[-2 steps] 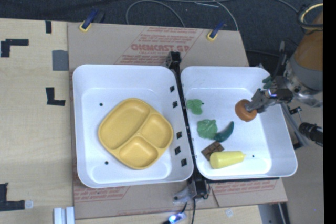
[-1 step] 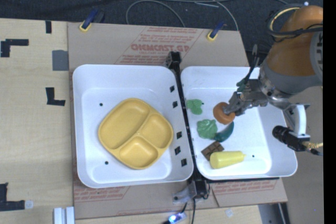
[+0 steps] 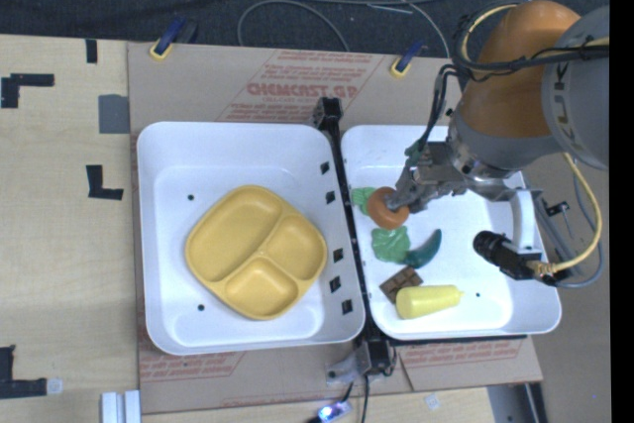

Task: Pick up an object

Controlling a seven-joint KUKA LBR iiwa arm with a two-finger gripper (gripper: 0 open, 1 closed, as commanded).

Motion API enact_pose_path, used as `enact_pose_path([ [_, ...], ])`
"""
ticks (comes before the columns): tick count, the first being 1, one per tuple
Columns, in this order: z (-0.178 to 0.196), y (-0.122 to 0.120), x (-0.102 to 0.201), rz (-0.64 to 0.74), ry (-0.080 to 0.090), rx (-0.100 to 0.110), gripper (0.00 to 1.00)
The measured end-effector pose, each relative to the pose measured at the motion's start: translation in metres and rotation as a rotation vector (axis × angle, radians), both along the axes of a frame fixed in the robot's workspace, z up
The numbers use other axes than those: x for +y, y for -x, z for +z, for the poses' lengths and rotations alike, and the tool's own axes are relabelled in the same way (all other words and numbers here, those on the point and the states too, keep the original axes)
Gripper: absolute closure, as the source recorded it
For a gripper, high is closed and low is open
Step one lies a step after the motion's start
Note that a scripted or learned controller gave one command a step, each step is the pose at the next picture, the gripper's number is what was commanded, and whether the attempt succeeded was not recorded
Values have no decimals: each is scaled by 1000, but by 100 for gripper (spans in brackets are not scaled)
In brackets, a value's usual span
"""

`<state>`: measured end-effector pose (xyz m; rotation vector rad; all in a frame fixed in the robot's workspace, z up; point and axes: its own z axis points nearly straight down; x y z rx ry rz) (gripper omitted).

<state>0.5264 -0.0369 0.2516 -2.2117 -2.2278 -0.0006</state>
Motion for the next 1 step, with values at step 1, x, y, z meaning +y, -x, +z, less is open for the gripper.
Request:
enact_pose_path([
  [1,-4,-8,47,-1,1,1,100],
])
